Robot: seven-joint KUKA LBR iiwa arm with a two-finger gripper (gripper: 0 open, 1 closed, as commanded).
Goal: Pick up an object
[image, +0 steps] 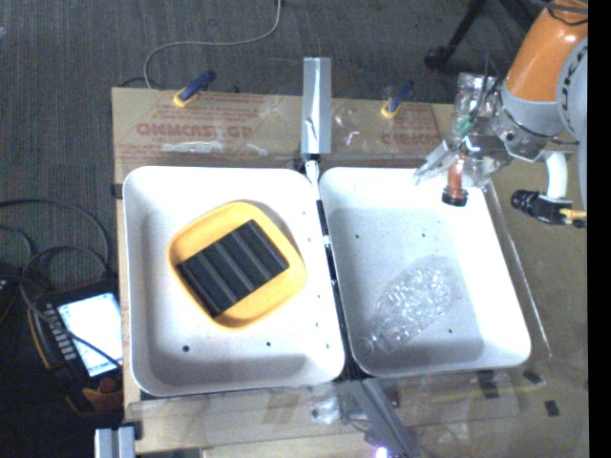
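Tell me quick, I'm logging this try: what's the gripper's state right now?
Gripper: cannot be told; it hangs over the far right corner of the right bin.

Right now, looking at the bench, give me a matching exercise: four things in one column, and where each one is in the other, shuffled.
Things:
1. yellow tray
2. clear plastic bottle
3. tool
4. blue clamp

Places:
A. above the right bin's far edge
B. lying in the left bin
C. on the board's far edge, behind the left bin
D. lying in the right bin

Pairs: 1-B, 2-D, 3-A, 4-C
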